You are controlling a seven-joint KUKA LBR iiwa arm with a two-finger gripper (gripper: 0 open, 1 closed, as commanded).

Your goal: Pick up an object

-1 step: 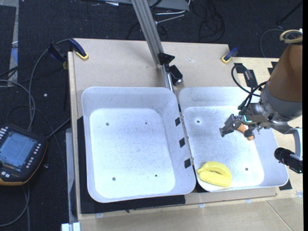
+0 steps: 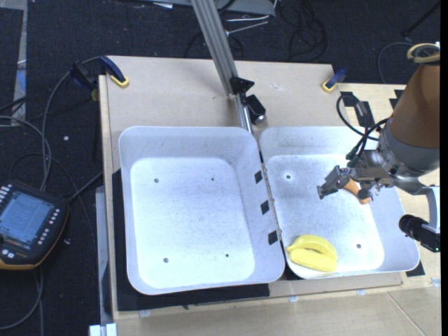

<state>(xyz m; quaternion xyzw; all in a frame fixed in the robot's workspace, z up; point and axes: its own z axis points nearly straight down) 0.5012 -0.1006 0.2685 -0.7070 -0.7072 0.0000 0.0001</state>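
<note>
Banana (image 2: pixel 313 253) (yellow, curved) lies in the right bin's (image 2: pixel 308 144) near corner; claw (image 2: pixel 341 183) state unclear.

A robotics lab: bench (image 2: pixel 175 96) with clamps, loose cables (image 2: pixel 42 138) (dark carpet), teach pendant (image 2: pixel 26 222).

No readable text, label, brand, number or sign appeared anywhere. The handheld pendant (image 2: pixel 26 224) on the floor at the left had a lit screen, but whatever stood on it was too small and blurred to make out.
</note>
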